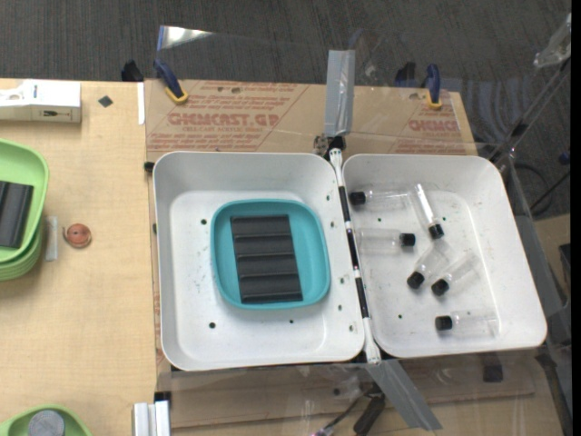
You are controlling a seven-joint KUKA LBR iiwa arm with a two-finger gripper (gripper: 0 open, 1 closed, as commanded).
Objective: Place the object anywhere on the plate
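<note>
A teal square plate [221, 254] lies in the middle of the left white bin [182, 280]. A black ribbed block [266, 259] rests flat on the plate and covers most of its floor. In the right white bin [510, 243] lie several clear vials with black caps. One vial [425, 209] is near the back, a pair [428, 269] lies close together at the centre, and another [467, 323] is near the front wall.
A cardboard sheet [272, 116] held by clamps lies behind the bins. On the wooden bench to the left are a green tray [20, 243], a white box [41, 101] and a small brown disc [78, 235].
</note>
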